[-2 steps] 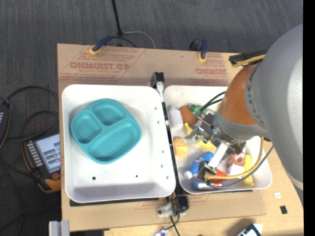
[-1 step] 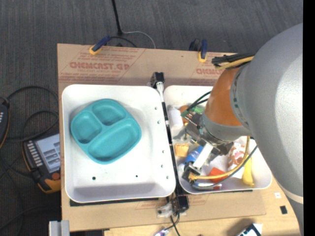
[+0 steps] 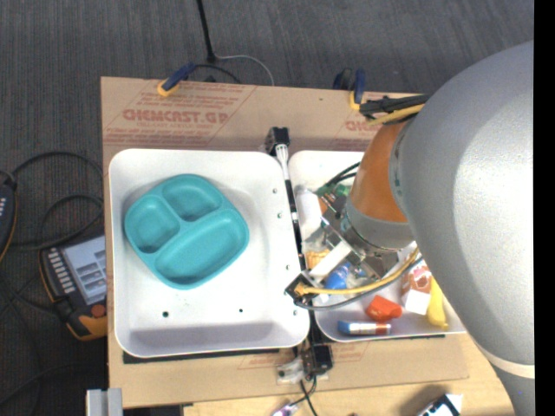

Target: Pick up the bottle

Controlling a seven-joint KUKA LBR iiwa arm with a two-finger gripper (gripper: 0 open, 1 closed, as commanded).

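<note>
There are two white bins (image 3: 117, 232) on the worktop (image 3: 173, 115). One teal plate (image 3: 186, 230) with three little sections lies in the left bin. Right of the plate, the other bin (image 3: 303, 167) holds one orange piece (image 3: 381, 308), one marker (image 3: 364, 328), and one yellow thing (image 3: 436, 310). Two clamps (image 3: 176, 78) grip the worktop's far edge.

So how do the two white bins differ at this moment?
The left bin lies in open view; the right bin is largely covered by the arm. The left bin holds one large teal divided plate; the right bin holds a clutter of small items, among them an orange piece and a marker. Both are shallow, white and sit side by side on the board.
</note>
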